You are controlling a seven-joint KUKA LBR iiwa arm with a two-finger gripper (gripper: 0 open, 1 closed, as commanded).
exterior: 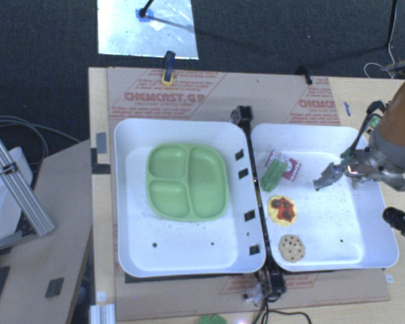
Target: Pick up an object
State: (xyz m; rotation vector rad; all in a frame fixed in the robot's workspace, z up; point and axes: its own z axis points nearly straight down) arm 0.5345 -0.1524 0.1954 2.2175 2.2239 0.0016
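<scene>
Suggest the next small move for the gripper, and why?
Probably shift the gripper left and toward the bin's near side, over the pizza slice. It hangs above bare floor in the right bin with nothing under it. The green item, pizza slice and cookie all lie along the bin's left side; the pizza slice sits apart from the others.

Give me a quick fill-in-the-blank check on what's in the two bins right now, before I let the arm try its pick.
1. The green divided plate lies in the ____ bin.
2. The cookie sits nearest the right bin's ____ edge.
3. The plate has ____ compartments.
4. The gripper hovers over the ____ bin.

Missing words: left; front; three; right
</scene>
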